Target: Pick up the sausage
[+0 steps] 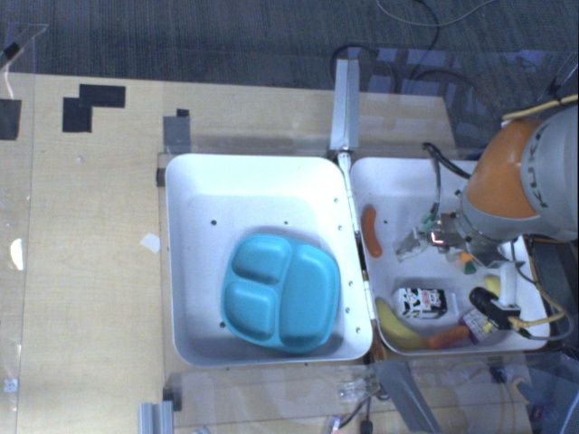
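While the left bin (185, 242) holds a blue tray (282, 293), the sausage (370, 231) lies in the right bin (398, 174).

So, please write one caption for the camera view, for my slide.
KUKA arm's gripper hovers in the right bin beside the sausage; blue tray in the left bin.

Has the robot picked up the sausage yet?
Not yet. The sausage lies loose in the right bin, against its left wall. The gripper hangs over the same bin, a little to the right of it, with nothing seen in it. Left: reaching it, grasping and lifting.
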